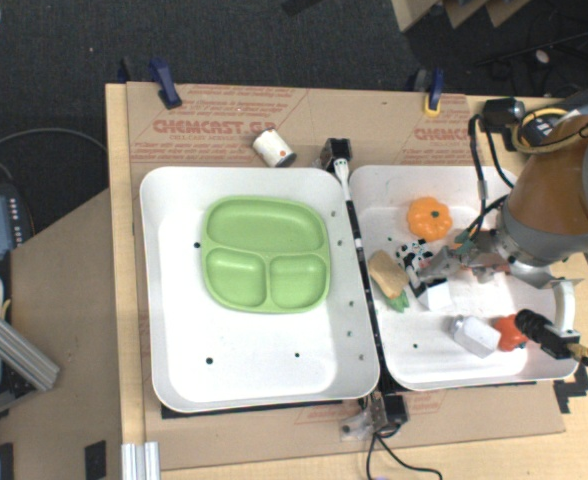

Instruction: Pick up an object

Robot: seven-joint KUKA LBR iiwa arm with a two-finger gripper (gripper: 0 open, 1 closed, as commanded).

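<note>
Small orange pumpkin (429, 217) sits upright near the right bin's (394, 353) back.

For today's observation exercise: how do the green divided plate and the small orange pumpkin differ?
The green divided plate lies flat in the left bin; the orange pumpkin sits in the right bin, near the gripper. The plate is far larger, shallow and partitioned; the pumpkin is small and rounded. The plate lies alone; the pumpkin has clutter beside it. Both rest untouched.

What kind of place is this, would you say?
Probably a robotics lab test bench: two white bins sit on a clamped board, a grey-and-orange arm reaches over scattered toys such as a small pumpkin, and cables trail around.
</note>
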